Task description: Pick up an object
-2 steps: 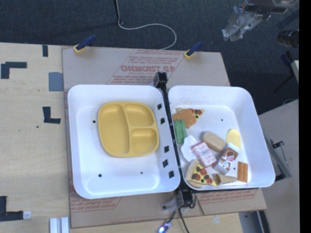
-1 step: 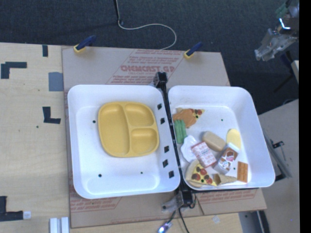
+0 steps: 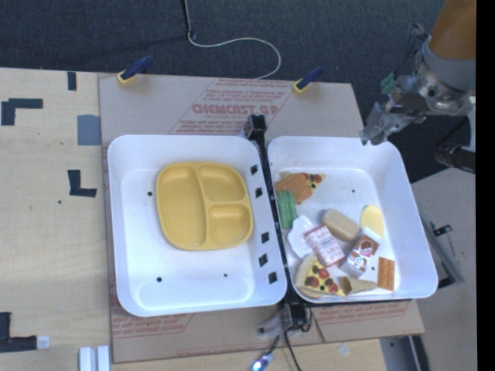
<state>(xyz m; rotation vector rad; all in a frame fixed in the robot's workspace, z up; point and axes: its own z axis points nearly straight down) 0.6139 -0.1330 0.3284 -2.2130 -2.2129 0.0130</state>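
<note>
- Dark carpet is seen across the top of the frame, and a pale wooden bench [image 3: 46,207] with a cardboard sheet [image 3: 224,107] fills the rest; two blue clamps [image 3: 135,69] hold the sheet's upper edge.
- Two white bins are set side by side on the cardboard. The left bin [image 3: 128,277], at centre-left, holds a yellow divided plate [image 3: 205,205].
- The right bin [image 3: 410,230], at centre-right, holds the objects to be picked: a cookie-like toy [image 3: 300,184] at its upper left, a green piece [image 3: 287,209] beside the divider, a tan block [image 3: 341,225] in the middle, a yellow piece [image 3: 373,221] to the right, small packets [image 3: 325,245] and a pizza slice [image 3: 319,277] toward the lower edge.
- The gripper [image 3: 377,132] is seen in the upper right of the frame, over the upper right corner of the right bin, apart from every object; whether it is spread or pressed together cannot be told, and nothing is seen in it.
- The objects lie down and to the left of the gripper in the frame. The yellow piece and the tan block are judged the nearest; the tan block's long axis runs from upper left to lower right.
- The pick is judged not yet begun: a descent toward the bin's middle would be called for.
</note>
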